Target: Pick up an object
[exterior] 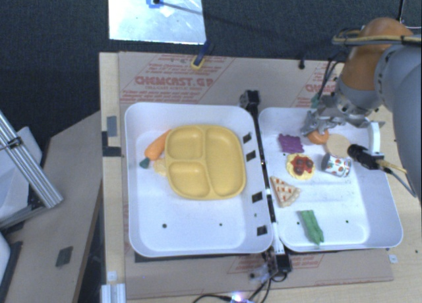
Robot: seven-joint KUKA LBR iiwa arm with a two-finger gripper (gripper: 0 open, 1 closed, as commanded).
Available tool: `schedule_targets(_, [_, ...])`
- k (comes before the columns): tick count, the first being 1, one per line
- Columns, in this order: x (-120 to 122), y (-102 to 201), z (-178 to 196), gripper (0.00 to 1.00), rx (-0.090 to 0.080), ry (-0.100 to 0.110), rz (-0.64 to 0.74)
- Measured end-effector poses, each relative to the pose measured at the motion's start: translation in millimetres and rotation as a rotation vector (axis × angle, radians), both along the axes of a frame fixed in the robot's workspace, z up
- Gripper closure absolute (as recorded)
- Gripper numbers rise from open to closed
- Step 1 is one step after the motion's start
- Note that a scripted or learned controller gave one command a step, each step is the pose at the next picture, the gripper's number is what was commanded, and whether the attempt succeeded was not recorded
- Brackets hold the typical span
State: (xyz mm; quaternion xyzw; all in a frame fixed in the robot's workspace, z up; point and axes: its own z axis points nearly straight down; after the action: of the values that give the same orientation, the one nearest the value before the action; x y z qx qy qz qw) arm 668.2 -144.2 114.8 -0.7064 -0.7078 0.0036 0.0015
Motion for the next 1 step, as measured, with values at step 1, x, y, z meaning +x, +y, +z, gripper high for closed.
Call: schedule_targets(1, [-1.2, -9.6, 53.7, 1.00, 0.002, -0.012, 0.000])
